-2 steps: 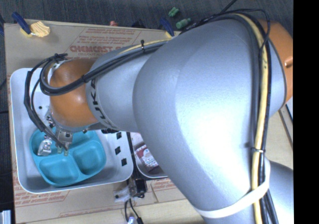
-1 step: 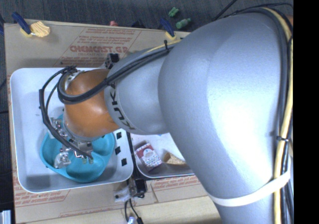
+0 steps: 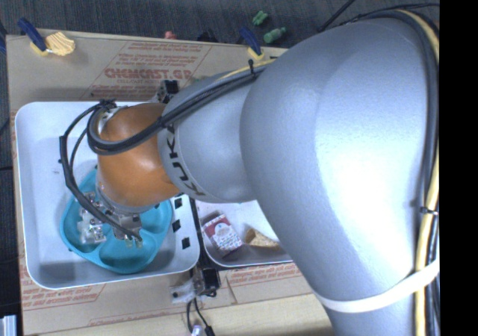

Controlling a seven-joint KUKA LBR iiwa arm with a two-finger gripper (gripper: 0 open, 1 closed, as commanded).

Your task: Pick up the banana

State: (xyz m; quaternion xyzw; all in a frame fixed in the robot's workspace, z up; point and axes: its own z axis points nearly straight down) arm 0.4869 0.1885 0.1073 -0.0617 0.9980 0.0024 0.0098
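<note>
Grey and orange: how many arms are reaching in? (Reader)

One arm [image 3: 343, 148] is reaching in from the right, with one orange band [image 3: 131, 155] sitting above its wrist. (Legend)

How many bins are lying on the bench [image 3: 149, 69]? (Reader)

Two. The left bin [image 3: 37, 178] is holding one blue dish [image 3: 153, 226]. The right bin [image 3: 239, 258] is lying largely under the arm and is showing two small things side by side: one red-and-white box [image 3: 222, 235] and one tan piece [image 3: 261, 238]. (Legend)

Where is the gripper [image 3: 112, 231] working? (Reader)

It is hanging over the left bin, directly above the blue dish and overlapping it. Whether it is released, clenched or grasping anything cannot be told, since the wrist is covering it. (Legend)

And where is the banana lying? (Reader)

That cannot be told; the arm is hiding much of both bins. (Legend)

Is anything sitting at the bench's far edge? (Reader)

Two blue clamps [image 3: 30, 32] are gripping that edge, well apart from each other. (Legend)
</note>
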